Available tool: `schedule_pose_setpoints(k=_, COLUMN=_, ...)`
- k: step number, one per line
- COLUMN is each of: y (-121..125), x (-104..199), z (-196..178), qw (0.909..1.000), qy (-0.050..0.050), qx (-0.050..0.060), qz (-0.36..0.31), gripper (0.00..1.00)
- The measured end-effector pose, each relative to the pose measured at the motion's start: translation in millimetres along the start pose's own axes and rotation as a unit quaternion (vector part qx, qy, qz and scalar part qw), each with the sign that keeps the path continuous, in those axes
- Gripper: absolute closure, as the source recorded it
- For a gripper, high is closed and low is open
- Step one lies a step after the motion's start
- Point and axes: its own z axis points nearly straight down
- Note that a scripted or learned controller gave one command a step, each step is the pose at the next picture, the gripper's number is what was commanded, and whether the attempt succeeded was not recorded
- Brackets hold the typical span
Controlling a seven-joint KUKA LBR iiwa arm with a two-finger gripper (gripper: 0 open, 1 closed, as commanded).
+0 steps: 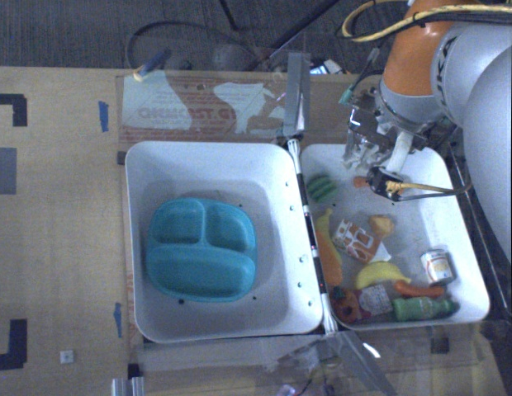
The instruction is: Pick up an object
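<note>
Green bottle (423,308) on its side beside orange carrot (420,289)

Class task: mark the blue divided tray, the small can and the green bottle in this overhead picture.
blue divided tray (201,248): camera view, centre ridge.
small can (438,266): camera view, its side.
green bottle (421,308): camera view, mid-body.

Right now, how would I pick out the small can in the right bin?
Look in the right bin, along its right wall. The can stands apart there, above the green bottle lying at the bottom edge. It alone is a short cylinder with a pale top.
</note>
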Motion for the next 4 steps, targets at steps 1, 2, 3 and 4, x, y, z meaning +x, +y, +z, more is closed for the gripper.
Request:
schedule_pose_setpoints(k=1, y=0.0, x=-0.3, z=0.3, qw=1.0000, qy=0.000, qx=0.000, qz=0.000, gripper=0.00)
schedule_pose_setpoints(k=2, y=13.6, x=-47.3, z=104.4, qw=1.0000, qy=0.000, qx=-0.001, qz=-0.010, gripper=0.00)
schedule_pose_setpoints(k=3, y=14.5, x=-46.4, z=95.0, qw=0.9999, qy=0.001, qx=-0.002, qz=-0.011, gripper=1.00)
schedule_pose_setpoints(k=4, y=15.1, x=-46.2, z=86.4, qw=0.9999, qy=0.000, qx=-0.002, qz=-0.011, gripper=1.00)
